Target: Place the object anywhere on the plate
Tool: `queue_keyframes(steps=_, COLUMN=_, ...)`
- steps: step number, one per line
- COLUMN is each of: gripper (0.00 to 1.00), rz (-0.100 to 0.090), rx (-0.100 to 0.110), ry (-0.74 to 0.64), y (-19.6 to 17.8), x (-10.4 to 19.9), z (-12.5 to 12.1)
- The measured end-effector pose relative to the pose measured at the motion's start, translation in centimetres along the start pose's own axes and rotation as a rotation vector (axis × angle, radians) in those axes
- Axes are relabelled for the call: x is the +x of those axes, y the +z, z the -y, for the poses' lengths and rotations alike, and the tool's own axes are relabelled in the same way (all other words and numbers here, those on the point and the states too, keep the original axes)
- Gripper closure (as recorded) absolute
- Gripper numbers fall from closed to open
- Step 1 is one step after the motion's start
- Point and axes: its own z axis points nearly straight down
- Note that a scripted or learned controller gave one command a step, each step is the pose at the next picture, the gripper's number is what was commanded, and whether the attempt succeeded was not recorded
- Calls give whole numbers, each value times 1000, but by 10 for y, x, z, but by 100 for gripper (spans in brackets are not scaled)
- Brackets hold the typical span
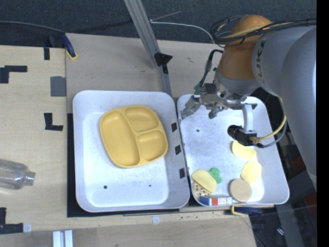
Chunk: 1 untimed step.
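My end effector (203, 105) hangs spread wide and holding nothing over the far left corner of the right bin (205, 138), while the toy foods (245, 171) I might pick lie grouped at that bin's near right, well apart from it. The yellow plate (133, 136) waits alone in the left bin (87, 138) (its three compartments free for a drop), and I can read no writing anywhere.

Yellow divided plate (133, 136) in a white bin (87, 189); second white bin (275, 187) with pale yellow pieces (243, 150), a tan disc (240, 190) and a green item (215, 174). Grey arm (288, 60), orange band (239, 55). Light wood worktop (31, 143), black marks.
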Motion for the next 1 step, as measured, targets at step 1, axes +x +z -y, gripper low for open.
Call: queue_keyframes(steps=1, gripper=0, rz=0, rx=2, ry=0, y=0, x=71, z=56)
